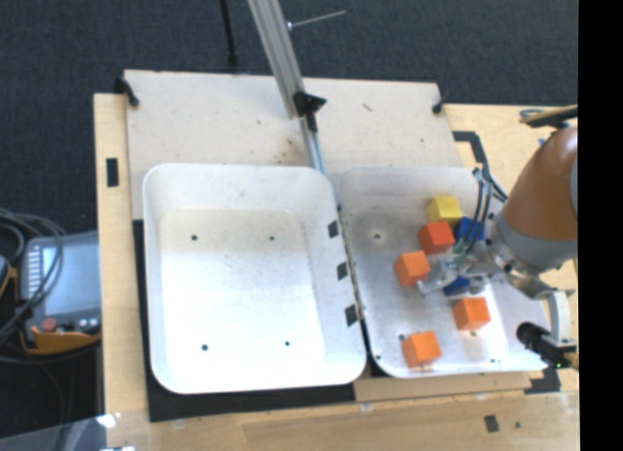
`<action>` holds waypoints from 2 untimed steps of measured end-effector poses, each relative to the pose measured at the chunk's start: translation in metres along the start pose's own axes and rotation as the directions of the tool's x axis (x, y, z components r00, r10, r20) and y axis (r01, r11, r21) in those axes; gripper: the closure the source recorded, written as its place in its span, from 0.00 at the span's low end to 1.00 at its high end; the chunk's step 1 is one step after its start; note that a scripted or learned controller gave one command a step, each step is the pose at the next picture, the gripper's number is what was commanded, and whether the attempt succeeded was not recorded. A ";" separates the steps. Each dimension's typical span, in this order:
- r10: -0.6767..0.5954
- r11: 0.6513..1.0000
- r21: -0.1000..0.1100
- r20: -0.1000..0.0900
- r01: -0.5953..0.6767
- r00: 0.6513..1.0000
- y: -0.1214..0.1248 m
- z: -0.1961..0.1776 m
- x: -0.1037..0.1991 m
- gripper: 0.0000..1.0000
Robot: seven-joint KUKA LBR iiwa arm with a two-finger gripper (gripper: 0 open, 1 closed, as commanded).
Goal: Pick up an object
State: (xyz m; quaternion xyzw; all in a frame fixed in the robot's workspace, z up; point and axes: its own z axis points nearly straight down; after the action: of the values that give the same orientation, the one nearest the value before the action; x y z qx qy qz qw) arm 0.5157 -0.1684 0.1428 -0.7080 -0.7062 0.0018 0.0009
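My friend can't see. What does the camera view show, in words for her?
A robot arm's hand reaches into the right white bin among four orange blocks and a yellow block. The left white bin sits beside it on a wooden bench.

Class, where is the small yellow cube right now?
The small yellow cube lies in the right white bin, near its far edge, just above an orange cube.

The arm comes in from the right side, its orange band above the grey wrist. It bends down, and the gripper hangs low, pointing left.
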 end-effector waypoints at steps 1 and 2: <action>0.005 1.000 -0.010 -0.001 -0.005 1.000 0.003 -0.013 0.001 1.00; -0.006 1.000 -0.013 0.001 0.006 1.000 0.006 -0.078 0.001 1.00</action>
State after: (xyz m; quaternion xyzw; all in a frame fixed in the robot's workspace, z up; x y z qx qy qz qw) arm 0.5221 -0.1673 0.2205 -0.7058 -0.7084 -0.0022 -0.0041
